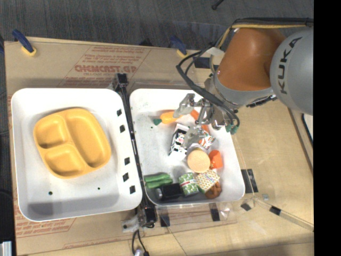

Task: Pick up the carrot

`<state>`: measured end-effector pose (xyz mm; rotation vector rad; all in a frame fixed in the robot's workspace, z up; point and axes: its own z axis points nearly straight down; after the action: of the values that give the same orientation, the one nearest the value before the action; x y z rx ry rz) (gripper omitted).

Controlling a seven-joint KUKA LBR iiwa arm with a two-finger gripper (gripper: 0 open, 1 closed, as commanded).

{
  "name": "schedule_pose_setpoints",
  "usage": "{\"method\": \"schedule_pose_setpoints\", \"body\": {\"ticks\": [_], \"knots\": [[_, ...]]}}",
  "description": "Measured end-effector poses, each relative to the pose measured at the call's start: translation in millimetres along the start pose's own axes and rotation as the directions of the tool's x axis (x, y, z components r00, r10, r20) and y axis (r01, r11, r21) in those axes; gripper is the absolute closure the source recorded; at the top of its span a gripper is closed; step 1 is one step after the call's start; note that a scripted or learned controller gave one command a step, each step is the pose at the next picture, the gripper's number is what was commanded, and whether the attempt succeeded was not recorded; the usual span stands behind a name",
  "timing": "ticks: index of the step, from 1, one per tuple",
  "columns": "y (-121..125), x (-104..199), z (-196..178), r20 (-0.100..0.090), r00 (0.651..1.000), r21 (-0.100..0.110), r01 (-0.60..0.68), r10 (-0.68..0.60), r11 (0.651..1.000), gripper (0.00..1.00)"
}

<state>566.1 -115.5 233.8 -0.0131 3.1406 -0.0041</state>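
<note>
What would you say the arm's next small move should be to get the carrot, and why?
Probably lower the claw a little onto the carrot. The claw sits over the right bin at the carrot's right end, and the carrot lies on the bin floor, not visibly between the fingers.

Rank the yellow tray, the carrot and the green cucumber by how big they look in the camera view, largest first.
1. Yellow tray, by far the largest.
2. and 3. Green cucumber and carrot: they look alike in size, and the arm partly hides the carrot, so I won't rank them.
</note>
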Motion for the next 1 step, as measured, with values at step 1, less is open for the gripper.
{"method": "schedule_pose_setpoints", "body": {"ticks": [1], "knots": [[-7.5, -44.4, 132.1, 0.011, 0.987, -0.001, -0.158, 0.158, 0.987, 0.0]]}}
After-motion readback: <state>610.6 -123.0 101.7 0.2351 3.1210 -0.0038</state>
